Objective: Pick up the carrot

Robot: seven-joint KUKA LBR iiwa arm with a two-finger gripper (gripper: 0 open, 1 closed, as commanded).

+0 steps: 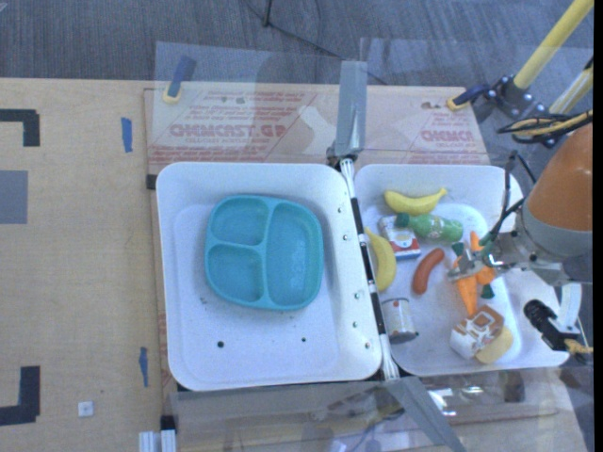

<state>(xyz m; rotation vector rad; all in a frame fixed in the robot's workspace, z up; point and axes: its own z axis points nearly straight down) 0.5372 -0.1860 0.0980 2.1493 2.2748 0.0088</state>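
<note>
Orange carrot in the right bin, near its right side, lying tip-down between a red sausage to the left and the bin wall to the right. Directly over its upper end, the pincer, metal fingers down at the carrot's top and touching or nearly touching it. Hard to tell whether spread or pressed together, and no clear sight of the carrot between the fingers. Behind it, the grey arm with its orange band, reaching in from the right.

Elsewhere in the right bin: a yellow banana at the top, a green vegetable just below it, a small red and white packet beside that. A second banana along the left wall, upright in the frame. A small tin can near the lower left corner. At the lower right, a slice of cake or bread with a pale yellow piece touching it.

In the left bin, a teal divided plate with three compartments, set roughly in the middle. Both bins side by side on the wooden counter, with blue tape marks on it.
</note>
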